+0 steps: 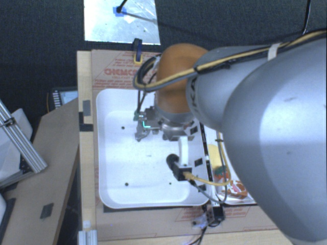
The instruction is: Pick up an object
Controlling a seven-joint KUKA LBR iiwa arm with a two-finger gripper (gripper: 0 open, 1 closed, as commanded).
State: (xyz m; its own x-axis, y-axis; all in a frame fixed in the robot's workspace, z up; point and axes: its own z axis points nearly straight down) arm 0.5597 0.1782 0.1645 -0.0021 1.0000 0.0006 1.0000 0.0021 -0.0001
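Where cardboard (pixel 120 70) shows, red "CHEMCO" print.

We see the left bin (pixel 117 188) resting on the bench (pixel 84 188), the arm (pixel 265 111) above it, and the tool (pixel 176 162) over its right half.

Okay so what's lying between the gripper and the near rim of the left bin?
Camera view: bare white floor from the gripper to the left bin's near rim, except two small dark dots near that rim.
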